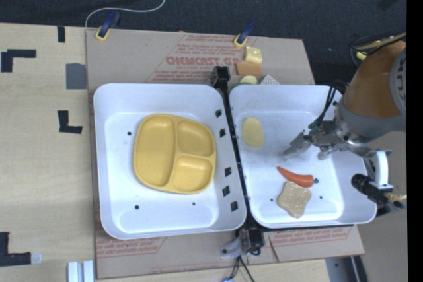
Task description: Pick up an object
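The right bin (pixel 330 102) holds three objects. A pale yellow oval piece (pixel 252 131) lies near its left wall. A red chili pepper (pixel 295 176) lies in the middle, and a tan slice of bread (pixel 293 199) sits just in front of it. My gripper (pixel 306 152) hangs over the right bin, just above and behind the pepper, to the right of the yellow piece. Its fingers are spread open with nothing between them.
The left bin (pixel 112 109) holds a yellow divided plate (pixel 174 152). Behind the bins, on the cardboard, sit a tan block (pixel 250 67), a small yellow block (pixel 254 54) and a pale green piece (pixel 248 80). A black divider (pixel 228 135) runs between the bins.
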Robot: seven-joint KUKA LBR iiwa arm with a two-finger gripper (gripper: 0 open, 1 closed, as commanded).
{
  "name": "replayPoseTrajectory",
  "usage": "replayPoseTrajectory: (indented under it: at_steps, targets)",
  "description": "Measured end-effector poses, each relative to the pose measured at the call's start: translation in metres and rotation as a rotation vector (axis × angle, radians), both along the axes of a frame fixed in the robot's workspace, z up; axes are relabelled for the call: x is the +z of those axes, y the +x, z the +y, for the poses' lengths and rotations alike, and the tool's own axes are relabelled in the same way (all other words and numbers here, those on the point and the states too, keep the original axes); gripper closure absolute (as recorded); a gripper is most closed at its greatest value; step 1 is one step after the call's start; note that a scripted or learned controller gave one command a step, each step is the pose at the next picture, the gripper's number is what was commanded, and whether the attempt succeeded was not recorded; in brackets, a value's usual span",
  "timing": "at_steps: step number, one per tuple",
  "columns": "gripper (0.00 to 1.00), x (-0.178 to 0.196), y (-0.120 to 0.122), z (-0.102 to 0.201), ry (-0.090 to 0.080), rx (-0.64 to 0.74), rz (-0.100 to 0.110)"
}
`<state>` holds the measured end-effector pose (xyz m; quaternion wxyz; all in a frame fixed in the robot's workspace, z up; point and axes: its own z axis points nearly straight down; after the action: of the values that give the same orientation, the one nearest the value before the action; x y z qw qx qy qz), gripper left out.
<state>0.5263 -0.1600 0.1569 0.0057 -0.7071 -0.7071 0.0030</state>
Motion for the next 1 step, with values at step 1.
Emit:
replayPoseTrajectory:
  at_steps: [1]
  targets:
    - [0.0, -0.0733, -0.033, -0.0073, -0.004, -0.002, -0.014]
